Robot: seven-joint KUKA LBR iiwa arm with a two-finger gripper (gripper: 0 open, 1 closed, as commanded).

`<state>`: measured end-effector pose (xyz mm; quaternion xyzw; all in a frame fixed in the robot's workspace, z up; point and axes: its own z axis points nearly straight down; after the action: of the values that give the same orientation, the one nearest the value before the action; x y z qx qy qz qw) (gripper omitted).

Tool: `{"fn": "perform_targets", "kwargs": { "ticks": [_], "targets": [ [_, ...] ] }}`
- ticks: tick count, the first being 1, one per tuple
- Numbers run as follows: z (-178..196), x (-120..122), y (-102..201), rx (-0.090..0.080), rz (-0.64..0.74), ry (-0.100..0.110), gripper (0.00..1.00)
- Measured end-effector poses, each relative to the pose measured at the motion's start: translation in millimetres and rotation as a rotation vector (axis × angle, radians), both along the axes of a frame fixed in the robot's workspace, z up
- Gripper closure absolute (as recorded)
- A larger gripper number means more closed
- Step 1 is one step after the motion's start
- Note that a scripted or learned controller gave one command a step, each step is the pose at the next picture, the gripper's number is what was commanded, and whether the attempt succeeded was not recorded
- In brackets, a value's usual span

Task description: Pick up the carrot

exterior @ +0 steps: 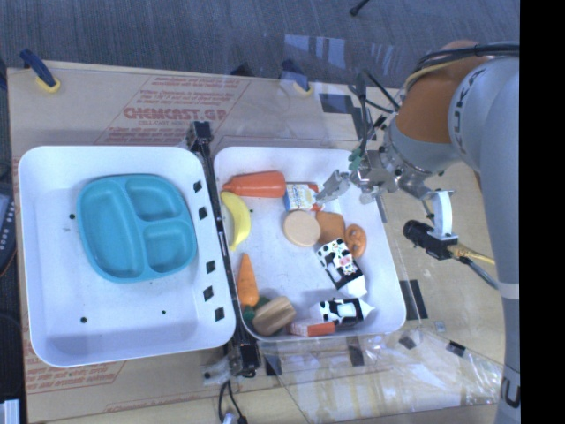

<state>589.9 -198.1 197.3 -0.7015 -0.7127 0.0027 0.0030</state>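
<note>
Gripper (340, 184): right of centre, over the right bin (375, 263); fingers too small and blurred to judge, nothing visibly held.
Carrot (246, 280): lower left of that bin, below the banana (237, 217).
Arm: cut off at the right edge.
Surface: wooden bench (132, 104), blue tray (137, 226) in the left bin (44, 263).
Room: dark floor along the top.

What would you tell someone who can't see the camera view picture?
A grey robot arm's gripper hovers over the right white bin, which is crowded with toy food, including a small carrot near its left wall beside a banana. The left bin holds a blue divided plate.
</note>
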Motion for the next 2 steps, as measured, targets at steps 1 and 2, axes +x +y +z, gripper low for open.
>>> {"fn": "perform_targets", "kwargs": {
  "ticks": [1,2],
  "targets": [
    [5,-15,90,0.005,0.139,-0.001,0.0],
    [-7,-58,151,0.002,0.108,0.002,0.0]
  ]
}}
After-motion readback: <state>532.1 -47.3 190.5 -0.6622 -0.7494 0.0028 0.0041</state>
